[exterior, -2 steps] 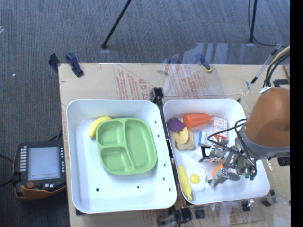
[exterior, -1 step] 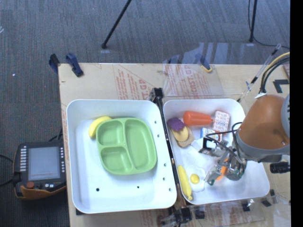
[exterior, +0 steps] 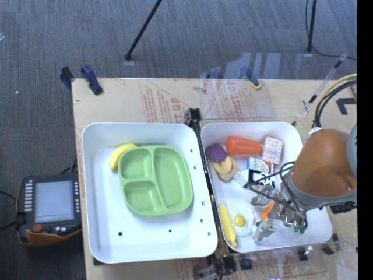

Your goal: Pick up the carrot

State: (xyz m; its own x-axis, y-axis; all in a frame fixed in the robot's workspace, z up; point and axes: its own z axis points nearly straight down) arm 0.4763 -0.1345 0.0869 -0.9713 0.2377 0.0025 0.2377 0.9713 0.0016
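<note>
The carrot (exterior: 243,146) lies at the back of the right bin (exterior: 317,232), the tray (exterior: 155,179) in the left bin (exterior: 99,226).

Likely a robotics lab: a cardboard-topped bench (exterior: 163,98) on grey carpet (exterior: 35,51), tripod legs (exterior: 145,22) behind, a control tablet (exterior: 49,206) beside it.

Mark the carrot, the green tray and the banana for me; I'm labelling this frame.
carrot (exterior: 243,146), camera view, middle of its orange body.
green tray (exterior: 173,172), camera view, floor of its large compartment.
banana (exterior: 118,154), camera view, its yellow curve.
</note>
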